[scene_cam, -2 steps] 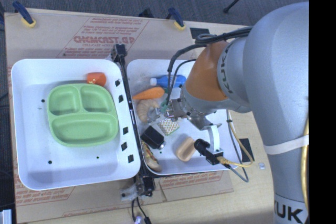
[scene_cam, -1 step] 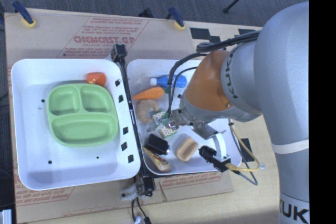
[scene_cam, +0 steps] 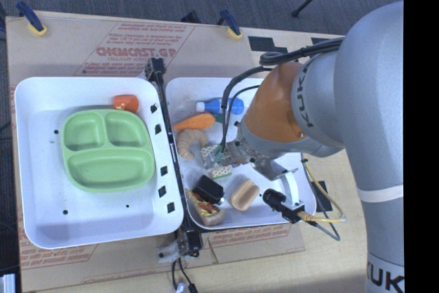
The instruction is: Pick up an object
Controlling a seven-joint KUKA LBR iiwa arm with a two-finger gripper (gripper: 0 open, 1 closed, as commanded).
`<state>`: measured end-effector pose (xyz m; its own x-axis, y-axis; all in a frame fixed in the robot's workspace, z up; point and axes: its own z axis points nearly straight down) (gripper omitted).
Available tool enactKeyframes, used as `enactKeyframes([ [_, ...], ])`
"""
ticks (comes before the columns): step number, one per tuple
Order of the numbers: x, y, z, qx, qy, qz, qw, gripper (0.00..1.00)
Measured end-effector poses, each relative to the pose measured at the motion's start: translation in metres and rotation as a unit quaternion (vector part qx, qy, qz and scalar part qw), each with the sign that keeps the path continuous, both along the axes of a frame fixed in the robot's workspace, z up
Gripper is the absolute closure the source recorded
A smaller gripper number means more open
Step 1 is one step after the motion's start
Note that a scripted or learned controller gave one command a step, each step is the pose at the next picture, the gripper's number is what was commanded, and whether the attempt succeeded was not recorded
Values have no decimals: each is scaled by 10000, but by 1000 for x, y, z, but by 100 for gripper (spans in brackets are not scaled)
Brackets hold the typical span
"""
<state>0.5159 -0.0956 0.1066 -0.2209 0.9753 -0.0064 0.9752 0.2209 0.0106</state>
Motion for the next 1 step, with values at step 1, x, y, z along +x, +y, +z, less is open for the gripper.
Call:
enactKeyframes([
  [1,-29,63,85,18,73,880,9961,100],
])
